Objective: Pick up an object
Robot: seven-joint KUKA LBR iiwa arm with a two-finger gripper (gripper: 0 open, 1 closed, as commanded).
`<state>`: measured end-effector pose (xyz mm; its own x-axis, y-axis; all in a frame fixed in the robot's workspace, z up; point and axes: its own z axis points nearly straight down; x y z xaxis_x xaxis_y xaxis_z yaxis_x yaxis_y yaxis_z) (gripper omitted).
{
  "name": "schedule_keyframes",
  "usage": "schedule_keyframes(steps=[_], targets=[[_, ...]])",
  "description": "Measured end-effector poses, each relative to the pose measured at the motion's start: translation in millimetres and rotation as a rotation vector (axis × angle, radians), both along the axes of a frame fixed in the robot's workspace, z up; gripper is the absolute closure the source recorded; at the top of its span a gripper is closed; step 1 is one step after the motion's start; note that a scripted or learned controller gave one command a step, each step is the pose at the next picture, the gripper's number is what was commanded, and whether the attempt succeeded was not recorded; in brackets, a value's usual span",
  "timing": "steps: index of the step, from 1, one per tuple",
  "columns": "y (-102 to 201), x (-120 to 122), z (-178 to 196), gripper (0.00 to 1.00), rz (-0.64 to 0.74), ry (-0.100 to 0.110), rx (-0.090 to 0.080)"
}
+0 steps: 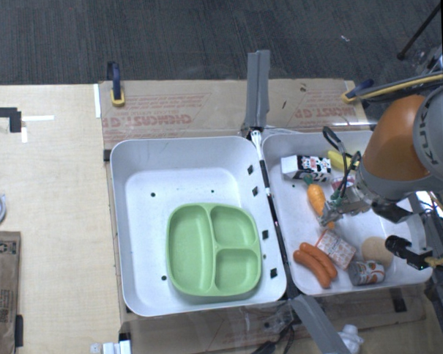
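One tool (pixel 330 216) low beside carrot (pixel 316 198), possibly touching.

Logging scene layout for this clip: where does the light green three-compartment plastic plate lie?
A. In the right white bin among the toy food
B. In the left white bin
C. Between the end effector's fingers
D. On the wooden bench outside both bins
B: the light green three-compartment plastic plate lies flat on the floor of the left white bin, while the toy food sits in the right white bin.
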<state>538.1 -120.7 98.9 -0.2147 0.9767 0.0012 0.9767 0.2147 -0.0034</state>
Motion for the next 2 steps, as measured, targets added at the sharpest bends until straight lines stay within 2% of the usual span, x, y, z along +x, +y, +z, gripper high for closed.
schedule_keyframes(steps=[1,2], targets=[[9,49,-7,1.0,-0.033,-0.001,-0.002],[41,60,92,1.0,0.081,-0.002,-0.002]])
